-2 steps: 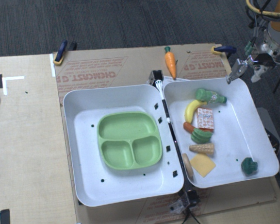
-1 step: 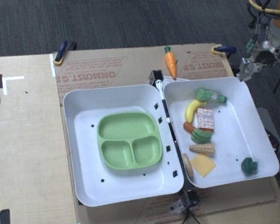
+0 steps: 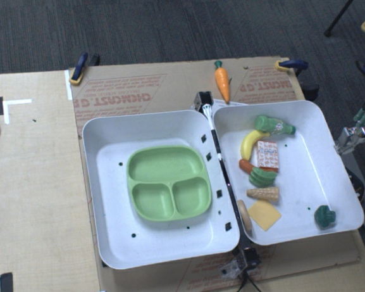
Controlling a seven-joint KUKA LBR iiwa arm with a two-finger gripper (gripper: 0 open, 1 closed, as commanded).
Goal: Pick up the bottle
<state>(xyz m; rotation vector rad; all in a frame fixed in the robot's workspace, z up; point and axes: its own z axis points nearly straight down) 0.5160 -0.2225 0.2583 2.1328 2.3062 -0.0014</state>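
The bottle (image 3: 273, 125) is a small green one with a clear neck. It lies on its side in the far part of the right bin (image 3: 311, 163), its neck pointing right, just above a yellow banana (image 3: 251, 144). My gripper (image 3: 354, 135) is a small metallic shape at the right edge of the view, outside the right bin's rim. It is well to the right of the bottle and touches nothing.
Below the bottle in the right bin lie a red-and-white box (image 3: 268, 155), a sausage (image 3: 246, 166), a green slice (image 3: 262, 176), a cone (image 3: 264, 194), a cheese wedge (image 3: 265, 216) and a green lump (image 3: 325, 217). The left bin holds a green divided plate (image 3: 170, 183). A carrot (image 3: 221, 81) lies behind the bins.
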